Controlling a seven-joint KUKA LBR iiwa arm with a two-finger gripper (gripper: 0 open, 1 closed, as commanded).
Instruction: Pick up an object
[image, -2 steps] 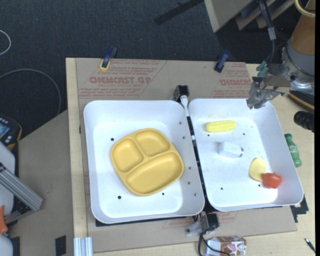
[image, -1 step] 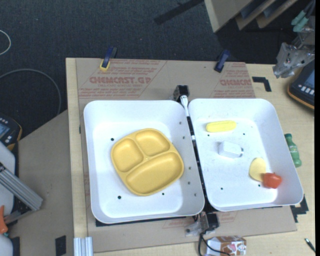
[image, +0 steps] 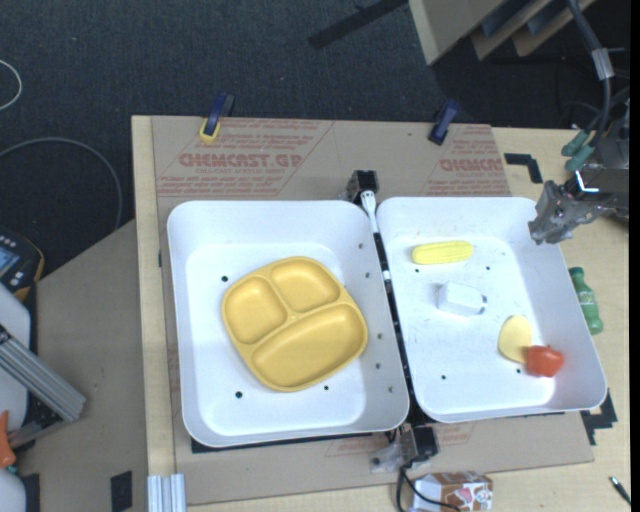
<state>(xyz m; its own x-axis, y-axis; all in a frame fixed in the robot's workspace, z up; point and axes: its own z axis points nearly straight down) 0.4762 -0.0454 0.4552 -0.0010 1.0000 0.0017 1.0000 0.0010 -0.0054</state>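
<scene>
The right bin (image: 560, 395) holds a yellow corn cob (image: 443, 254) near its back, a small white block (image: 460, 298) in the middle, and a yellow piece (image: 514, 337) touching a red piece (image: 544, 360) at the front right. A yellow divided plate (image: 293, 322) lies in the left bin (image: 200, 400). My gripper (image: 552, 225) hangs at the right bin's back right corner, above its rim, well away from every object. Nothing shows between its fingers.
A green bottle-shaped item (image: 586, 298) lies on the bench just outside the right bin's right wall. Clamps (image: 212, 118) sit on the board's back edge. A black hinge piece (image: 364, 186) sits between the bins at the back.
</scene>
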